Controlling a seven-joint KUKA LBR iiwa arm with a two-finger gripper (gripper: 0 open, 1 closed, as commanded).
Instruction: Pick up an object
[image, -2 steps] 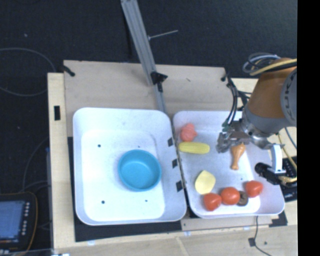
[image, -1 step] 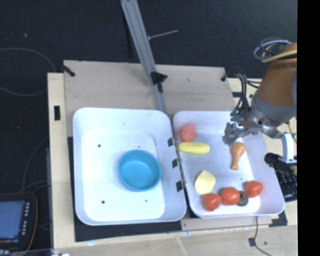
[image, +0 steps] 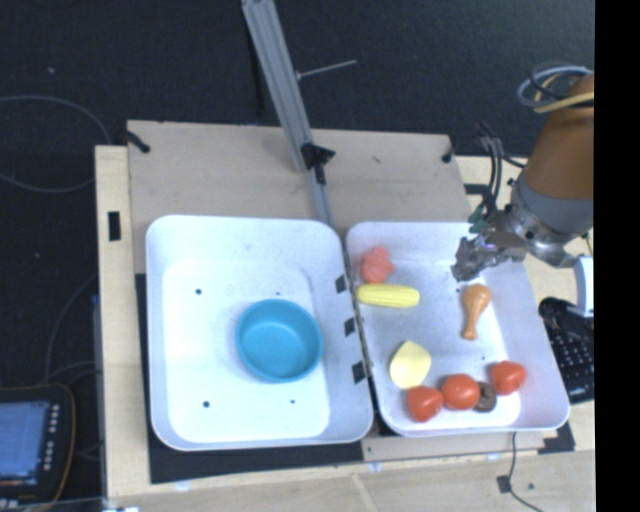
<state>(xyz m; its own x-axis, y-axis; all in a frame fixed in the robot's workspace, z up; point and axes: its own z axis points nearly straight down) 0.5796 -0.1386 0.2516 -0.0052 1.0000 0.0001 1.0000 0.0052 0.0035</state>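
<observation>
Over the right bin (image: 535, 300), the gripper (image: 470, 262) hung near the upper right part, just above the drumstick-shaped orange toy (image: 474, 309). Jaws state: couldn't tell from this angle, too dark and small. Nothing visible between them, so no grasp was claimed.

Right bin contents:
- drumstick toy, lying roughly lengthways, thick end toward the gripper
- pink-red lump (image: 377, 265) at upper left
- corn cob (image: 388, 296) just below it, lying crosswise
- pale yellow piece (image: 409, 363) lower down
- row along the near edge: red tomato (image: 424, 403), second tomato (image: 460, 391), small dark brown thing (image: 485, 399) touching that one, red piece (image: 508, 376) at the right end

Left bin (image: 180, 300) held a blue bowl (image: 279, 339), well apart from the arm.

Judged step: approach/pre-grasp. Arm was positioned over a candidate, nothing lifted yet. The likeliest target was the drumstick, since it sat nearest the gripper and had free space all round.

Next move would have called for:
- a short shift toward the near side to centre over the drumstick
- jaws set across its narrow shaft, not along it
- straight descent to the bin floor, close, then lift

Risk, as a judgement: the toy was tapered and rounded, so an off-centre close could squirt it sideways. The tomato row was tighter packed and a poorer pick.
</observation>
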